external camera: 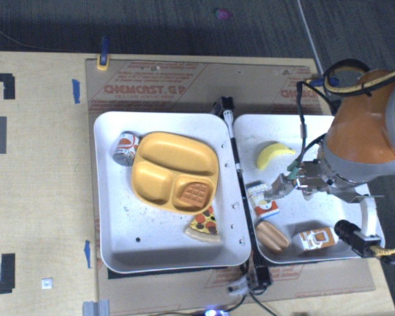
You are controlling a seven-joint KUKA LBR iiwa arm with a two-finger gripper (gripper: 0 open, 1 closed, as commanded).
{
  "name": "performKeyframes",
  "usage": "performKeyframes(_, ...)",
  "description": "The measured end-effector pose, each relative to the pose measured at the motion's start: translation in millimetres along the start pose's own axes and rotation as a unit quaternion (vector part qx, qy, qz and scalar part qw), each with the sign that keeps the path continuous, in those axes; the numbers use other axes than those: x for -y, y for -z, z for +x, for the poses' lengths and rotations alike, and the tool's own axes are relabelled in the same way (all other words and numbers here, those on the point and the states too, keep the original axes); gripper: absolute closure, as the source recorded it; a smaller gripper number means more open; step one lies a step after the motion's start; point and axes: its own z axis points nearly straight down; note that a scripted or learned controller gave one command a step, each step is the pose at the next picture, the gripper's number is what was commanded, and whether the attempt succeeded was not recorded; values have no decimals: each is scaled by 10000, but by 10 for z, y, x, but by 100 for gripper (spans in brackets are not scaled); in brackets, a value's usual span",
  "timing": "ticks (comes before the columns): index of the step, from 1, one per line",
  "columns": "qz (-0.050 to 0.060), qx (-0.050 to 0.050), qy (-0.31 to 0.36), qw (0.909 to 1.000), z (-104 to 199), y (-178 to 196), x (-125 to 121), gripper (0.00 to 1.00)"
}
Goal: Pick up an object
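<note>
The table (39,196) carried 2 shallow white bins side by side. The left bin (112,242) was the fuller one by bulk: a yellow divided tray (164,166) with a waffle (196,193) in its lower right compartment sat in the middle, a small can (125,148) lay touching the tray's upper left edge near that bin's far left corner, and a pizza slice (203,225) lay just below the tray toward the near right corner.

The right bin (250,127) held the smaller pieces. A banana (274,155) lay in its far half, a hot dog (271,236) against the near left corner, a small orange and white carton (316,239) along the near edge, and a red and white packet (264,200) close to the left wall, between the banana and the hot dog.

The arm (362,133) reached in over the right bin, and the end effector (283,184) hung just above and beside the packet, its tips pointing at it. How wide it stood could not be told from this angle, and nothing was seen between its tips.

The packet looked the likeliest target. Being flat and thin, it could slide toward the bin wall under a descending tip or slip out of a shallow pinch, and the wall beside it left little room for 1 tip to pass.
</note>
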Motion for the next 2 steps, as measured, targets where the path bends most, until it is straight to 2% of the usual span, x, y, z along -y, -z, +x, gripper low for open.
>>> performKeyframes(1,8,3,-9,10000,-566,-1067,-247,0)
performKeyframes(2,-91,11,-3,10000,-506,-1214,-51,0)
